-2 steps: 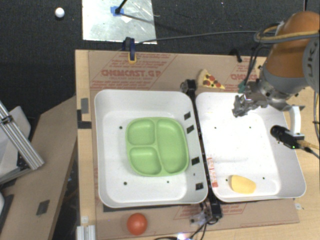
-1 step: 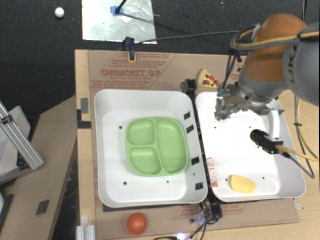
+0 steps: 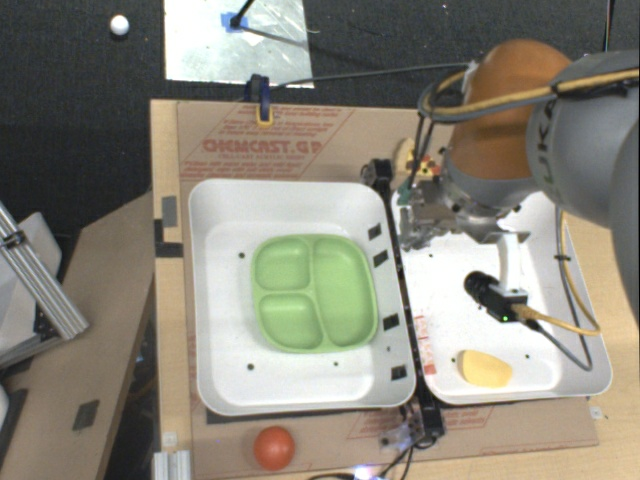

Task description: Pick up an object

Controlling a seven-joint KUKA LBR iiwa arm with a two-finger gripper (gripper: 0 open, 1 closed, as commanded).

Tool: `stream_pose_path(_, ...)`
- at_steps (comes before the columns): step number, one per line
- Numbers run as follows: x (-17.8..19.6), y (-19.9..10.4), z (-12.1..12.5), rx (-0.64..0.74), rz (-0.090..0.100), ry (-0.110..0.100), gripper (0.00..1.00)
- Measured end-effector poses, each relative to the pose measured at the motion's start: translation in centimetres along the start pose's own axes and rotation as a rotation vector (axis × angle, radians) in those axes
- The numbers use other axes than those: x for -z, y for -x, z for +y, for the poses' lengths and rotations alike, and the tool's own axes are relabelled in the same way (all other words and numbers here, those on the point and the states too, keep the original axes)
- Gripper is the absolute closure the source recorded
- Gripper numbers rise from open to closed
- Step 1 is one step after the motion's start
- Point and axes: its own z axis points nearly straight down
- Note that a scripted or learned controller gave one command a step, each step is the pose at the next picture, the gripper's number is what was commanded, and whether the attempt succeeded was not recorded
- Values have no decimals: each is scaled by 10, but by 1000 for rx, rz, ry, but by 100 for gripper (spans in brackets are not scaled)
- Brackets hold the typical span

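My arm reaches in from the right and hangs over the right bin [image 3: 590,368], the orange band and grey wrist covering its far half. My end effector [image 3: 425,223] sits low near the bin's far left corner, close to the divider between the bins, and from this angle I cannot tell how it is set or whether it has anything.

The nearest thing to pick is the yellow object [image 3: 485,368], lying alone on the white floor in the near part of the right bin, well apart from my end effector. It looks like a rounded wedge, smooth and probably light; I judge it soft or foam-like, though it could be hard plastic. I would take it across its narrow width, coming straight down, since the rounded top could slip out of a shallow pinch.

The left bin [image 3: 215,268] holds a green divided tray [image 3: 315,293], broad and flat, stiff, hard to grip except at a rim. A small orange ball [image 3: 274,447] rests on the table outside the bins.
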Motion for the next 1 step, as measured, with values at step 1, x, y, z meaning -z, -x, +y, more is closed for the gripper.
stream_pose_path(1,-9,-46,-31,-1,0,-2,100)
